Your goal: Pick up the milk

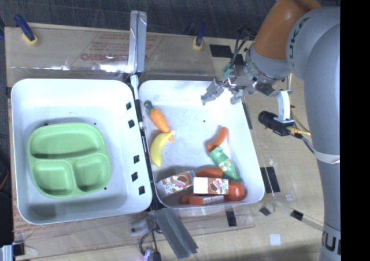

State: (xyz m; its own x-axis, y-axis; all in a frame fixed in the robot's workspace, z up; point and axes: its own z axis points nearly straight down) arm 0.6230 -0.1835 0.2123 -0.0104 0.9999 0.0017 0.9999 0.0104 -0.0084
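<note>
The milk (176, 183) is a small white carton with a red picture, lying on its side at the near edge of the right bin (186, 91). Beside it to the right lies a similar white and red box (210, 185). My gripper (222, 96) hangs over the far right part of that bin, well away from the milk. Its fingers (207, 96) are spread open with nothing between them.
A carrot (158, 118) and a banana (160, 145) lie along the right bin's left side. An orange sausage (217, 136), a green bottle (224, 163) and red items (231, 193) crowd the near right corner. A green divided plate (69, 158) fills the left bin (23, 95).
</note>
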